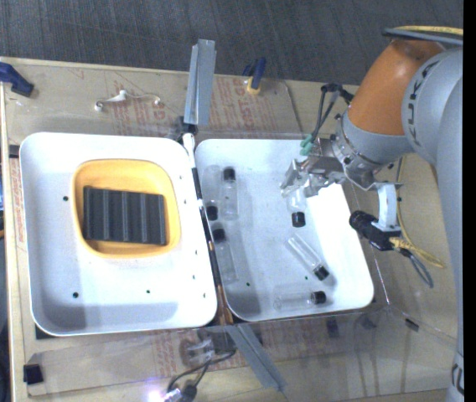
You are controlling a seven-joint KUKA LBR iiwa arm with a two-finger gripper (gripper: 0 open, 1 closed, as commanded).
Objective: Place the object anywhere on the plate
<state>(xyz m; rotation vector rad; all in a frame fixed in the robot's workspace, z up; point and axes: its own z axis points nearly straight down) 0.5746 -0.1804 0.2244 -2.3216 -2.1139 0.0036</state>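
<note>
Camera view: tool (pixel 298 182) over right bin (pixel 351 224), finger gap can't tell; vial (pixel 297 208) just below.

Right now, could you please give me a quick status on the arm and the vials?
Pincer over right bin, upper area. Clear vials with black caps lying loose in it. Yellow plate in left bin, nothing added.

Bright, even overhead light; white bins (pixel 108 308) glare, image slightly soft.

The arm (pixel 422 82) runs off the right edge; the clear vials (pixel 307 258) look faint.
</note>
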